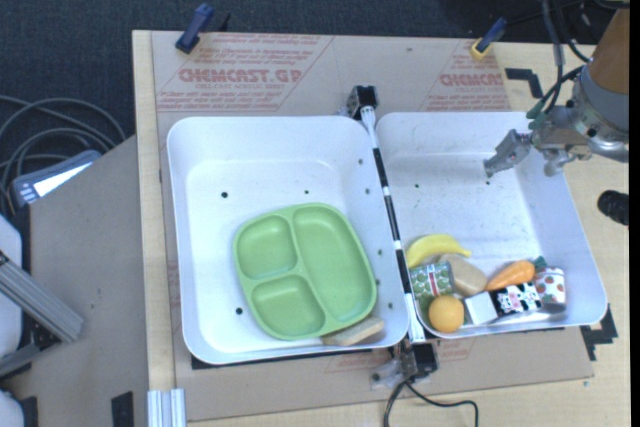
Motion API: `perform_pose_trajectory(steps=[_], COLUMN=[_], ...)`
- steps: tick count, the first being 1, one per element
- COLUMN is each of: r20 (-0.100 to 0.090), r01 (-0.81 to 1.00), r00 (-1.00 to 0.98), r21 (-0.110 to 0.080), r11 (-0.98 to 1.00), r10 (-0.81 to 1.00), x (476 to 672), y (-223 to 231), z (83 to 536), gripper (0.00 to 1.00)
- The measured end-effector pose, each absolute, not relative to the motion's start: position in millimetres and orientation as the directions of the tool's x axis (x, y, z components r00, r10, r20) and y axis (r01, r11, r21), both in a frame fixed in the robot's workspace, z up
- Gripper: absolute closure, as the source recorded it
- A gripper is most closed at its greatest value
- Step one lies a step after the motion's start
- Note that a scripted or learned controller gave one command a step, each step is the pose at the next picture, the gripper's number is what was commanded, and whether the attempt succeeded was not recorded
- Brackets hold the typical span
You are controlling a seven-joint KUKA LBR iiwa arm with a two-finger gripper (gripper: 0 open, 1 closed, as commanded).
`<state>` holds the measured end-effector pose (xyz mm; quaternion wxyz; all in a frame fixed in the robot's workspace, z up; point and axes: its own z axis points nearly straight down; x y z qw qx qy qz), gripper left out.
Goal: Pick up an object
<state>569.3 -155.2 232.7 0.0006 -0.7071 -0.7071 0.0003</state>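
Camera view shows small toy foods heaped in the right bin's (560, 205) near corner: a smooth round orange (446, 314), a curved banana (437, 246), a tapered carrot (514, 273). They look light, rigid, slippery; the carrot's slim middle suits pinching. Farther back, the gripper (503, 159) hovers, fingers spread, holding nothing.

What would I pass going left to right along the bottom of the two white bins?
Green plate → tan block at its lower edge → banana → orange → carrot → cow-print carton → small red-and-white pack.
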Motion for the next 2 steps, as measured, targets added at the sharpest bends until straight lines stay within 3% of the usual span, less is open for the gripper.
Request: perform_pose_trajectory(steps=[1, 2], r20=[0.001, 0.000], r01=[1.000, 1.000], r00=[-0.001, 0.001], r21=[-0.003, -0.001], r11=[0.001, -0.001], r10=[1.000, 1.000], x=[517.8, 507.7], y=[-55.5, -92.1], z=[184.1, 87.9], gripper=[0.00, 0.00])
